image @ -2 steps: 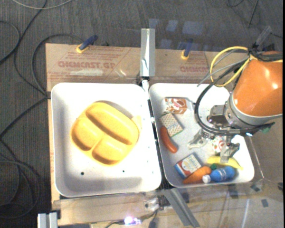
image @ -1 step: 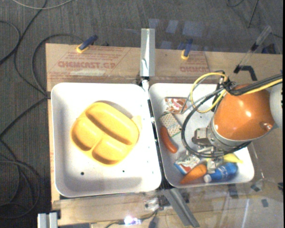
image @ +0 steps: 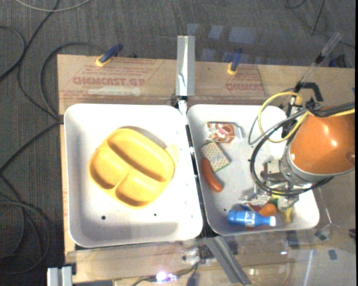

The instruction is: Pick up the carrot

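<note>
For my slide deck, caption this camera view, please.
Hand low over the carrot in the right bin.

- Two white bins sit side by side on a cardboard-covered bench (image: 77, 82); the left bin (image: 83, 219) holds a yellow sectioned plate (image: 132, 167), tilted across its middle.
- The right bin (image: 218, 222) holds several small things: a red-and-white packet (image: 221, 132) at the far side, a checkered packet (image: 216, 156) just nearer, and a long orange-red sausage-like piece (image: 212, 176) beside it.
- A blue bottle (image: 250, 219) lies on its side at the near edge.
- The arm's orange band (image: 322, 143) hangs over the bin's right side, looped with cables.
- The gripper (image: 273, 200) is low over an orange carrot (image: 267, 209), just beyond the bottle.
</note>
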Available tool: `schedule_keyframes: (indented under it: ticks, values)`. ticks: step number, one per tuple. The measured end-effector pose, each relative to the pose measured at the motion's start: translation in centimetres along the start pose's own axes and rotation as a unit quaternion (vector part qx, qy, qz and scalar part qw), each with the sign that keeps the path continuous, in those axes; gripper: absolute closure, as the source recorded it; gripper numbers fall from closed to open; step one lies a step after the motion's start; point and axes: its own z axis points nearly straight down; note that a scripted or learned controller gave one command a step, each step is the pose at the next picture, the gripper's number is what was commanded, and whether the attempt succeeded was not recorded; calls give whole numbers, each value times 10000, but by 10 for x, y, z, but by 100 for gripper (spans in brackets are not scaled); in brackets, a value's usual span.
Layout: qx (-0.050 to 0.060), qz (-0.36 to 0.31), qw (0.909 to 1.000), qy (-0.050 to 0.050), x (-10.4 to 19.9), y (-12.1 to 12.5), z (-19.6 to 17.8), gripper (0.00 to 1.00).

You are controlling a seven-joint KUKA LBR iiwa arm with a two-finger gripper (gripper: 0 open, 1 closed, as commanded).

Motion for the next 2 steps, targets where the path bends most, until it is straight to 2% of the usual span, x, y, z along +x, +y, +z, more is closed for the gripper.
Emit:
schedule_keyframes:
  ticks: [1,2]
  values:
    - [0,11,10000,46,3,-2,-13,100]
    - [-129,-616,9980,12,-16,9,-119,100]
